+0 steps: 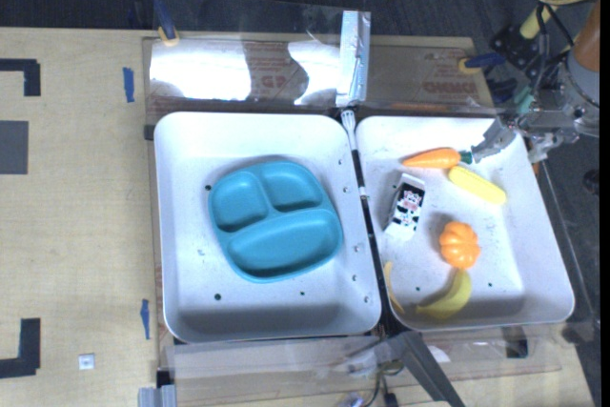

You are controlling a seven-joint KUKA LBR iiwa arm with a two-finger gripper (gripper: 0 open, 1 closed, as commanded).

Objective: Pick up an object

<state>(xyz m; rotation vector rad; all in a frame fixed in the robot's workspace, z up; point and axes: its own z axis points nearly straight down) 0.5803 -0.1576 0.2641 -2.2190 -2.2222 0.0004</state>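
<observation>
Nearest me: a banana (446,294) lay at six o'clock in the right bin (543,286).
Other items: I saw a small orange pumpkin (459,243), a carrot (433,158), a yellow piece (477,185), and a printed card (407,206).
Left bin (181,205): it held a blue divided plate (274,218).
Gripper (491,141): at the bin's one o'clock corner; I couldn't tell its finger state.
Handling: I judged the pumpkin light, rigid, slick; grip across its middle.

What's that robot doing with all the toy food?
The robot's tool is at the far right corner of the right bin, close to the carrot and a yellow piece. It has nothing picked up yet. A little pumpkin, a banana and a small card lie there too. The blue plate sits in the left bin.
</observation>
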